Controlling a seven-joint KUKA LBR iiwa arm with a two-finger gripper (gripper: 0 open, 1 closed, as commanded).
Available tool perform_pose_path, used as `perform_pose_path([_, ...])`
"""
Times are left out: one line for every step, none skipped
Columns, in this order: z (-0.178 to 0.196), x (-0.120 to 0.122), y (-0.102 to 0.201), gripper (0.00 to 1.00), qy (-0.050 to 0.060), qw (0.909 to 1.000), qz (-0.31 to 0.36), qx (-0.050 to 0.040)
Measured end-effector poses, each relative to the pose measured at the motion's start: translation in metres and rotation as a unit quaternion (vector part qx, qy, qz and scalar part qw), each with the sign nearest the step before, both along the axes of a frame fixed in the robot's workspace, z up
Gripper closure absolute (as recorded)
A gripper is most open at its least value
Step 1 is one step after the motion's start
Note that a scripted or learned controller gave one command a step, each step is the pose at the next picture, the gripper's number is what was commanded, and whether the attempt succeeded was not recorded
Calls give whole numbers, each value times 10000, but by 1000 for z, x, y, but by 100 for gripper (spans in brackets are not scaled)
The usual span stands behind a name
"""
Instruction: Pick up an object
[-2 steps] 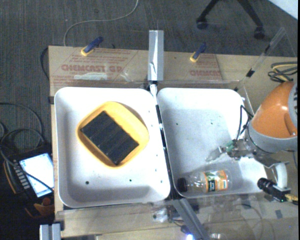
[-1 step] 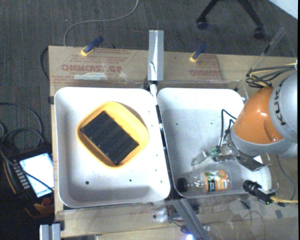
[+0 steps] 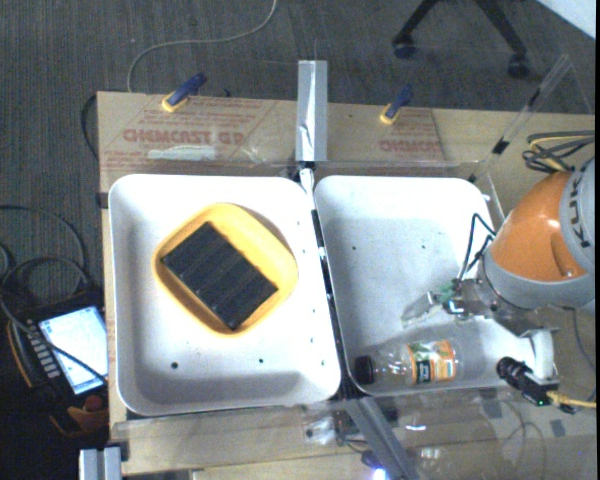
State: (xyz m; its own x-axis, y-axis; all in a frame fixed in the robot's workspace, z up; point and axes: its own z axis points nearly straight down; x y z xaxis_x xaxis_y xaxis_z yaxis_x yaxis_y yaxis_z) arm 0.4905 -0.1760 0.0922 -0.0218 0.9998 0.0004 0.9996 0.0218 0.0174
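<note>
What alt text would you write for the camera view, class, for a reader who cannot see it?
A grey and orange robot arm reaches from the right into the right-hand white bin, above a clear plastic bottle lying on its side near the front edge. The left bin holds a yellow dish with a dark ridged block on it.

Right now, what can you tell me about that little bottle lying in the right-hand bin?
The bottle looks like clear plastic, with a dark cap and an orange-and-white label around its middle. It lies on its side along the near edge of the right bin, cap pointing toward the divider between the bins. It rests on the bin floor; the end effector is just above it, apparently not touching.
</note>
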Motion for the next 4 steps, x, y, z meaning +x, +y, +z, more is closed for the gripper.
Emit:
perform_pose_path([0, -1, 37, 0, -15, 9996, 261, -62])
perform_pose_path([43, 15, 18, 0, 98, 9982, -593, -11])
perform_pose_path([0, -3, 11, 0, 29, 10000, -60, -6])
perform_pose_path([4, 56, -18, 0, 93, 9988, -477, -15])
